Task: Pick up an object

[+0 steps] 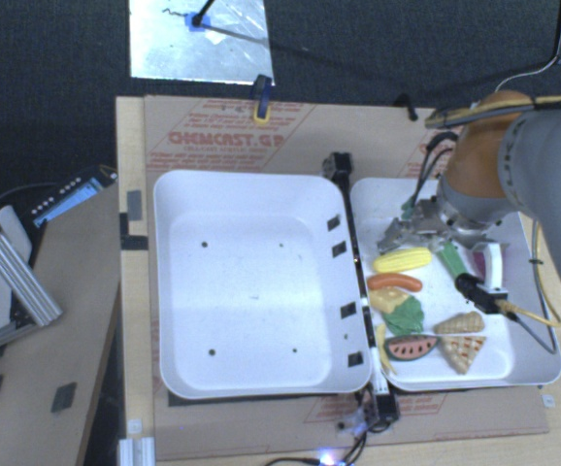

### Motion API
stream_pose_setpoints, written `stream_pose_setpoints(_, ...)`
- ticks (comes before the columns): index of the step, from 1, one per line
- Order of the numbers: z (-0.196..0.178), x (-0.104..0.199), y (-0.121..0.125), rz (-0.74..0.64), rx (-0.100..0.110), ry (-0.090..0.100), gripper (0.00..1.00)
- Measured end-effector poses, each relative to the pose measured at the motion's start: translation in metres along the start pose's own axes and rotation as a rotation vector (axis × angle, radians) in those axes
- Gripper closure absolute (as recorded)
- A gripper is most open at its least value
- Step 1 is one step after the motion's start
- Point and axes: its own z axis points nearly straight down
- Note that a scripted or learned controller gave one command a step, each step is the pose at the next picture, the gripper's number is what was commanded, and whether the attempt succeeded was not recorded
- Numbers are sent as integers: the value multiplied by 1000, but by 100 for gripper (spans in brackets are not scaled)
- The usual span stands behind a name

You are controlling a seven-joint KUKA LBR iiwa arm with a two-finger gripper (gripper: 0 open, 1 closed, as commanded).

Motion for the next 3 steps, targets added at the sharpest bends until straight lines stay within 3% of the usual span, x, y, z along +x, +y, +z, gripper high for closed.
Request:
stream_pose_setpoints(1, 0, 18, -30, -2, -1, 1, 0)
stream_pose_setpoints(2, 0, 23, -23, -4, -4, 0, 0)
stream_pose_setpoints(3, -11, 23, -22, -4, -7, 0, 100)
